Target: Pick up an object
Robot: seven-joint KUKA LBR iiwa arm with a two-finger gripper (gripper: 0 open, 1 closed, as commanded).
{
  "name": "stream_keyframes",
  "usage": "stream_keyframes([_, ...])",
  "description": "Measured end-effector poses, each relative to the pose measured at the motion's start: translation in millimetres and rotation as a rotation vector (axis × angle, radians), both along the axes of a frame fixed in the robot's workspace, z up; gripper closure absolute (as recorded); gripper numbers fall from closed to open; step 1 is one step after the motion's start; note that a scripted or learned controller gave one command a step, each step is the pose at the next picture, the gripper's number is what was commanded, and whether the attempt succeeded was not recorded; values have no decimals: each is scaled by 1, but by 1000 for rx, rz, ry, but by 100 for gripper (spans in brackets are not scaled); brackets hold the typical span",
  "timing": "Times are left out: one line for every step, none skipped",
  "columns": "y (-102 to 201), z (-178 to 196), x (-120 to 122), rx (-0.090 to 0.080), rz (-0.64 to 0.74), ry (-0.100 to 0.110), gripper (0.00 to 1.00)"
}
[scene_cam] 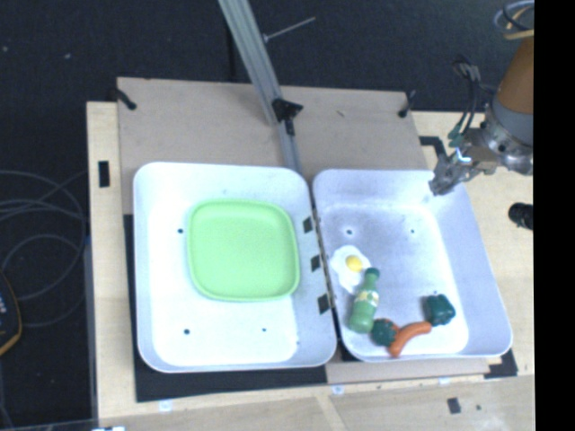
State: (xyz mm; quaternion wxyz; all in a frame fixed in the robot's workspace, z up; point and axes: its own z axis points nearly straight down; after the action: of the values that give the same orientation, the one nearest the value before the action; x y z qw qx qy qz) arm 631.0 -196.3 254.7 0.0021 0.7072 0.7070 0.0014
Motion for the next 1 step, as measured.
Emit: stream_keyframes([51, -11, -16, 1, 3, 4, 100])
